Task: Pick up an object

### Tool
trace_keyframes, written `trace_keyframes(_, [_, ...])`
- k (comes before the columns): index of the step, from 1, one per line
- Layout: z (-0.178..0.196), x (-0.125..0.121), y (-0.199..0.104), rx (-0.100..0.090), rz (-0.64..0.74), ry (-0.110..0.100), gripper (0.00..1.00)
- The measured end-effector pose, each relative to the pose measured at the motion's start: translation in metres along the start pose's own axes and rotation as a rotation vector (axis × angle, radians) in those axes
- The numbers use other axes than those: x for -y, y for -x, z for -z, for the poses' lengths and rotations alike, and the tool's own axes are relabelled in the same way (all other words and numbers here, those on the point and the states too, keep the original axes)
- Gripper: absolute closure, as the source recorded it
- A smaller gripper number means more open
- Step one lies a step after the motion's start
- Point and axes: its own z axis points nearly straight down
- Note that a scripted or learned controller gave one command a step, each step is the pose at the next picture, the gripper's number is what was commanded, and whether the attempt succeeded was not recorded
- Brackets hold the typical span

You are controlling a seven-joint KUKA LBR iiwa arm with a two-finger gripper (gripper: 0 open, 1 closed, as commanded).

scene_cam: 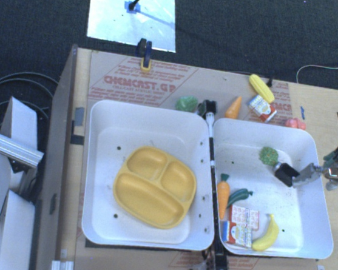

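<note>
camera view: "chemcast gp" printed red on brown board [164, 76]. one yellow tray [155, 186] in left bin [113, 129]; in right bin [296, 217] one broccoli [268, 154], one carrot [222, 196], one banana [267, 234], one printed carton [242, 226]. gripper [334, 172] at right bin's right wall, grip impossible to tell.
</note>
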Motion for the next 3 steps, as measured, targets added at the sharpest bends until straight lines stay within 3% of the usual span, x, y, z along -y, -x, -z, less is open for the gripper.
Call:
trace_keyframes(1, [-0.062, -0.055, -0.009, 0.0, 0.004, -0.001, 0.0])
trace_keyframes(2, [-0.111, -0.14, 0.011, 0.001, 0.004, 0.004, 0.0])
trace_keyframes(3, [-0.144, -0.142, -0.027, -0.001, 0.004, 0.0, 0.0])
